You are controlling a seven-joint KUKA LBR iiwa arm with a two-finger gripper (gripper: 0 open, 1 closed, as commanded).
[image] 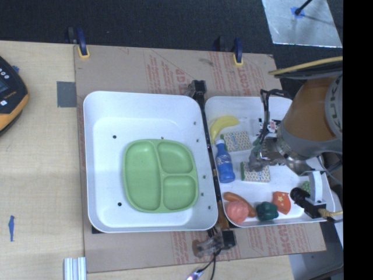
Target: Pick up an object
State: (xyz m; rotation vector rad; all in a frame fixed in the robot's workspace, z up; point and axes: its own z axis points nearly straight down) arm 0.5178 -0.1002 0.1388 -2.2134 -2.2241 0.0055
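1. Camera view shows, far on the left, a black and orange gadget (9, 95) lying on the wooden surface (41, 174).
2. Next comes the left white bin (93, 156). A green plate (159, 175) with three sections lies flat in it.
3. Then comes the right white bin (233, 104), just beside the first one. This is where all the little things are.
4. In that bin, a yellow banana (224, 123) is at the back. A blue bottle (224, 162) lies just below it, close to the bin's left wall.
5. A dotted cloth (237, 139) lies beside the bottle, and a second patterned cloth (257, 174) lies a bit closer to the front.
6. At the front sit a pink round toy (236, 209), a dark green toy (267, 210) and a red toy (281, 200).
7. My jaws (260, 157) are down low in this bin, right above the second cloth. I cannot tell if they are wide or narrow, and I see nothing held in them.
8. I think I am at the reaching-down step. Nothing is picked up yet.
9. Next I would need to close on the cloth under me, then lift straight up. Flat cloth is hard to pinch, so I may miss.
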